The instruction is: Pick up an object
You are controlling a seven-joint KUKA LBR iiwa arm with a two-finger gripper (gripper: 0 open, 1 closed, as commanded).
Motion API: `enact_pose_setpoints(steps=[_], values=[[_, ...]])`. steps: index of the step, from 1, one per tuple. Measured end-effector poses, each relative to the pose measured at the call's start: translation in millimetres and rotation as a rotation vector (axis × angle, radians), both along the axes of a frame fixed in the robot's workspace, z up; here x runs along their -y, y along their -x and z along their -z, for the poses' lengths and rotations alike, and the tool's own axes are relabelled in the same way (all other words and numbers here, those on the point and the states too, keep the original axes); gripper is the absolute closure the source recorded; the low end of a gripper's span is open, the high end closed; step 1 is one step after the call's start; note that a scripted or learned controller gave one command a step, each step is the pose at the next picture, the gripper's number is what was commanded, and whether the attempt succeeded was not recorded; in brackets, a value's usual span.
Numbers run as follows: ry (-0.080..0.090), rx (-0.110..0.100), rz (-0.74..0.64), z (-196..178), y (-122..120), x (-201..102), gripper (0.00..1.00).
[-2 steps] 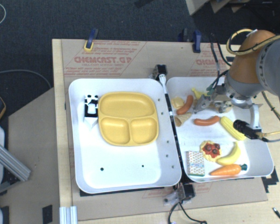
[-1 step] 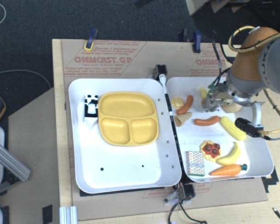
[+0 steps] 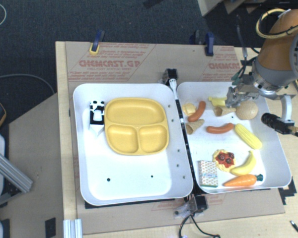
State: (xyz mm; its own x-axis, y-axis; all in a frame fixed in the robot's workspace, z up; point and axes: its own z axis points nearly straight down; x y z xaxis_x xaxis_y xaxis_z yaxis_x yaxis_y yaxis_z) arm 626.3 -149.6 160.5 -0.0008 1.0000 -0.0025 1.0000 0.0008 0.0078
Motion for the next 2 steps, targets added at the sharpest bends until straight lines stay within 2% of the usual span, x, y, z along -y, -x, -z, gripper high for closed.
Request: enact_pose_setpoints(steps=[1,2], values=[[0.000,0.000,0.000,-44.3,-1.6,3.5,1.00],[-0.001,-0.002,0.000,-66.5,-2.7,3.8,1.00]])
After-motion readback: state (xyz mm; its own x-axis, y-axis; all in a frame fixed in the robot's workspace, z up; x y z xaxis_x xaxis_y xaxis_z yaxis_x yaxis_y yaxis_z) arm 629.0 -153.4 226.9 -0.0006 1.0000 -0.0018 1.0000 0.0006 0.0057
